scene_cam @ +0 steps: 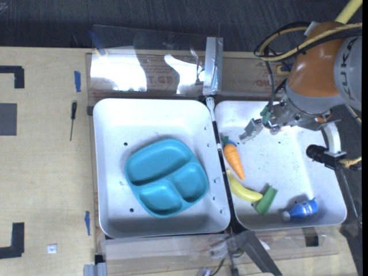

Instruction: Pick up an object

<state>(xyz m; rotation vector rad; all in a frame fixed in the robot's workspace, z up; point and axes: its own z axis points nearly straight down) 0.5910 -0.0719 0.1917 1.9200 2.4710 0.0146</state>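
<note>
Nearest the lens, along the right bin's (322,220) front edge, lie a blue bottle (301,209), a green block (266,200) and a banana (243,190). Behind them the carrot (233,160) rests against the left wall, long axis running front to back, green top pointing away. It looks light, stiff and smooth; grip across its thick middle. Whether the claw (253,129), hovering above it, is spread, I cannot tell.
</note>
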